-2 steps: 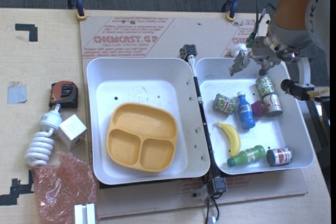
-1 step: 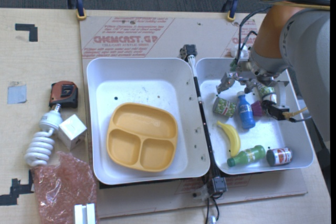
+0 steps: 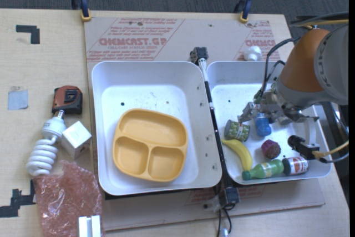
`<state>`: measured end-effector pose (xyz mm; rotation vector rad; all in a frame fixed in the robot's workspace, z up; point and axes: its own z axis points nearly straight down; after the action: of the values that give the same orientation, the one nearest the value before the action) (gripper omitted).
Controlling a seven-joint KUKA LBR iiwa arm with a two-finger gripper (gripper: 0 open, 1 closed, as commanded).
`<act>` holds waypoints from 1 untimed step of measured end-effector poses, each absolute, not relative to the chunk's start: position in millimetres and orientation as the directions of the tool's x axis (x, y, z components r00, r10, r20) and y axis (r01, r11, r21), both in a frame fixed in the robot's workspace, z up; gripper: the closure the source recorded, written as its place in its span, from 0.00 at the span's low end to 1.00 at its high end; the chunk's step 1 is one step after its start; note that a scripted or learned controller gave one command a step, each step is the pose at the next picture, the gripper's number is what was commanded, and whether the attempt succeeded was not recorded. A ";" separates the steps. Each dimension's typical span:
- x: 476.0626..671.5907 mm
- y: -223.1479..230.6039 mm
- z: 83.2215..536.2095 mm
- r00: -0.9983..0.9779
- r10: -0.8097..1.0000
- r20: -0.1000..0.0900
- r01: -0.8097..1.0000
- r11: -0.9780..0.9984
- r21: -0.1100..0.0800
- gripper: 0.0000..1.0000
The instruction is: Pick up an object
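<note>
In the camera view the gripper point(image 3: 256, 112) reaches low into the right bin point(image 3: 233, 76); whether it is parted or grips anything cannot be told. A small blue object point(image 3: 263, 127) sits just beneath it, beside a dented tin point(image 3: 237, 131), a curved banana point(image 3: 239, 153) and a green plastic bottle point(image 3: 275, 167). The arm bends in from the right.
</note>
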<state>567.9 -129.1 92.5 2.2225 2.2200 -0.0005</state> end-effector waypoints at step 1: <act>568.7 -129.7 102.6 0.002 1.000 -0.002 1.000 -0.002 0.002 1.00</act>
<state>568.7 -129.7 102.6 2.2220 2.2170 0.0008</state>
